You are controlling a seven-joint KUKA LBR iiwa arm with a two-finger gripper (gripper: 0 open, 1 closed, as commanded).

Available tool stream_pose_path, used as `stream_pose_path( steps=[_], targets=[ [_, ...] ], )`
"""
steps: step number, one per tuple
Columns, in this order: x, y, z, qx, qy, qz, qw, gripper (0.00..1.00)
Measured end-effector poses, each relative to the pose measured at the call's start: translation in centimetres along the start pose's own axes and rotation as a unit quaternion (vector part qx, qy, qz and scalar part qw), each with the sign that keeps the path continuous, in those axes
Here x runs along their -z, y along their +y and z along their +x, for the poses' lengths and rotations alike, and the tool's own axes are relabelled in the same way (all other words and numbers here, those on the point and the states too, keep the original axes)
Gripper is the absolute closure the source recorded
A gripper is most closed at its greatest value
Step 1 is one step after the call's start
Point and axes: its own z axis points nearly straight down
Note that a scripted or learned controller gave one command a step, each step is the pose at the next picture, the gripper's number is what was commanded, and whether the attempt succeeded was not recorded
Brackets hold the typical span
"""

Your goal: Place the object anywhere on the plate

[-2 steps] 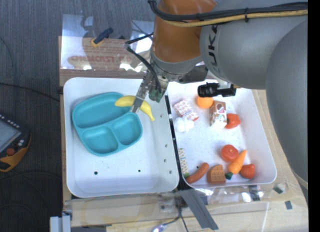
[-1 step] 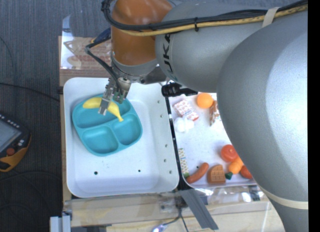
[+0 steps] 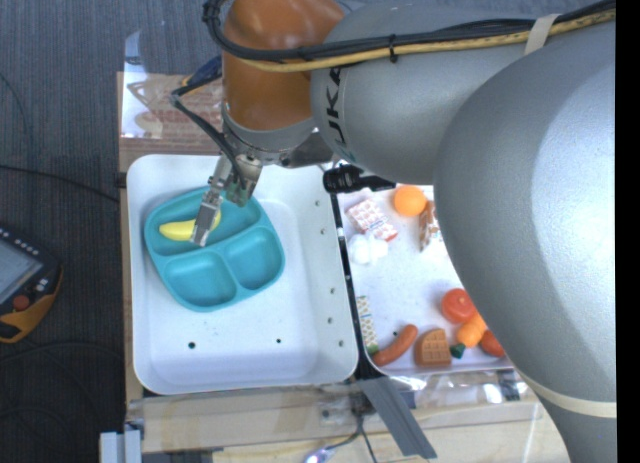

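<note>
The gripper [image 3: 207,223] hangs over the plate [image 3: 215,263] in the left bin [image 3: 240,351]; whether its fingers are spread cannot be told. A banana [image 3: 177,231] lies in the plate's 10 o'clock compartment, seemingly already delivered there, touching the fingertips.

We see two bins side by side: the left bin [image 3: 300,351] carries the plate [image 3: 215,256] in its upper left part, and a banana [image 3: 180,231] lies in the plate's upper compartment. The gripper [image 3: 208,226] hangs just right of the banana. Toy foods [image 3: 440,336] scatter across the right bin [image 3: 400,281].
</note>
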Motion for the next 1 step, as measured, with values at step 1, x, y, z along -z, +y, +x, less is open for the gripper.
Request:
stream_pose_path(
  steps=[1],
  targets=[
    [-3.91,-6.71,1.93,0.03,0.001,0.001,0.9995,0.0]
  ],
)
